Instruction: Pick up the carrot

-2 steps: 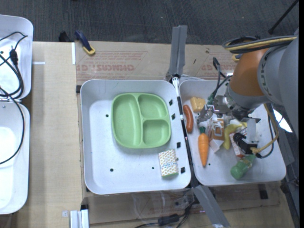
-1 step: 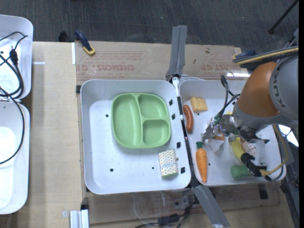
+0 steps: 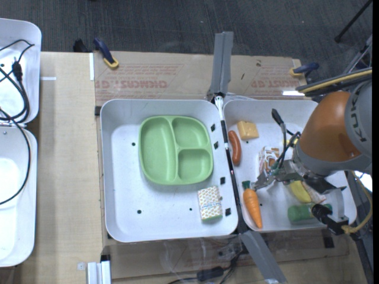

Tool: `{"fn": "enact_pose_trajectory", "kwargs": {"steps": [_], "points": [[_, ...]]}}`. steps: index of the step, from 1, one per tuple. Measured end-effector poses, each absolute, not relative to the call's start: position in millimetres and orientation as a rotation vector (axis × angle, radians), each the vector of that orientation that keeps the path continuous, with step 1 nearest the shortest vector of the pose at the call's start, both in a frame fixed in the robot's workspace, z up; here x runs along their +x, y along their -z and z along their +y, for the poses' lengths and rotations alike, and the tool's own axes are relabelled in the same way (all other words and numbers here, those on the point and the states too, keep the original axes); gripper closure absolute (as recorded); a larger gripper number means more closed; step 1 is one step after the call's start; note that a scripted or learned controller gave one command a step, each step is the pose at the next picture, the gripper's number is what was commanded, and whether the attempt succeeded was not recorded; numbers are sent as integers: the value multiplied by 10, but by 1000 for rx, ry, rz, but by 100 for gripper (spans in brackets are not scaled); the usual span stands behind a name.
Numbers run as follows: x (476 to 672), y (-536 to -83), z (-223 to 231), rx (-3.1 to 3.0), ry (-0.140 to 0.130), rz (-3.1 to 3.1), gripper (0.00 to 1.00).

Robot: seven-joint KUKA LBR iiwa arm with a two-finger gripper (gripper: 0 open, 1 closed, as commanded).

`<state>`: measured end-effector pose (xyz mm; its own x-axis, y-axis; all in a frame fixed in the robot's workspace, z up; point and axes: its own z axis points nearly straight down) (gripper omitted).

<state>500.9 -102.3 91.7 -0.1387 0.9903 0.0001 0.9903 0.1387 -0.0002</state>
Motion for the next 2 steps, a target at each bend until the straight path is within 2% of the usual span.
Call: {"fn": "enact_pose_trajectory", "kwargs": {"steps": [1,2], "points": [[5238,-1910,-764,-2204,-3,-2238,0],[4938,-1907,57,-2152,-5,-2286,0]]}}
